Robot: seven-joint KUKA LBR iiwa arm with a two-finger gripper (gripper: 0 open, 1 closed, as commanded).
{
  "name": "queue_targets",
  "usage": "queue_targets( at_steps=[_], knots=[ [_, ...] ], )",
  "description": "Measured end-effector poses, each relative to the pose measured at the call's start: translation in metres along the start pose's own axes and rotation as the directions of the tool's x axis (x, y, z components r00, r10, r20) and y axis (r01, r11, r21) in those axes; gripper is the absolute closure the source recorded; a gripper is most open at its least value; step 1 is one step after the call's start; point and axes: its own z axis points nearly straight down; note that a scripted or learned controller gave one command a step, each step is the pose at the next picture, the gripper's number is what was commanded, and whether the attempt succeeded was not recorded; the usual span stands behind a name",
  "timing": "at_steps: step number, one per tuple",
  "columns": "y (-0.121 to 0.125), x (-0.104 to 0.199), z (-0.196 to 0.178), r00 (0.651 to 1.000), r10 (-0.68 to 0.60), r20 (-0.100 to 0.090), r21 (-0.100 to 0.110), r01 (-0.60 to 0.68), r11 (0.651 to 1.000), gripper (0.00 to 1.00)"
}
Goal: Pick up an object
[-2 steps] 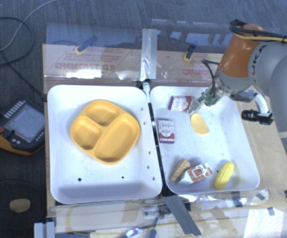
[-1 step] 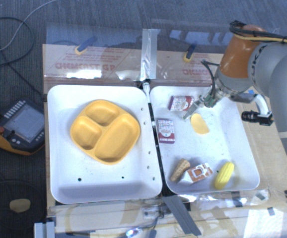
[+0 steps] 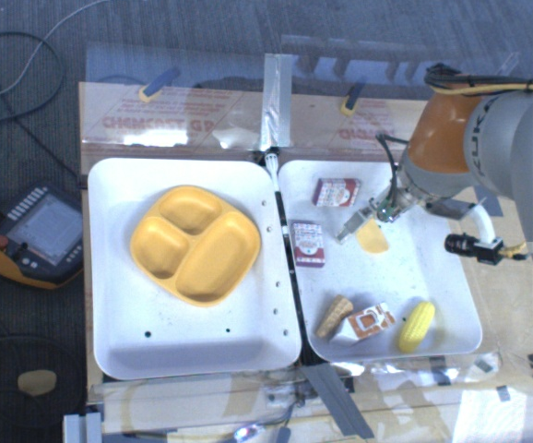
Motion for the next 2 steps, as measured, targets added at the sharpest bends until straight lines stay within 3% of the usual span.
queue_targets(
  at_steps=[1,2],
  knots=[
    [0.0017,-0.0003,-0.0111,1.000,0.000,0.000,-0.004,0.000,1.000,1.00],
    [0.0016,-0.0002,-0.0108,1.000,0.000,0.000,-0.003,0.000,1.000,0.00]
  ],
)
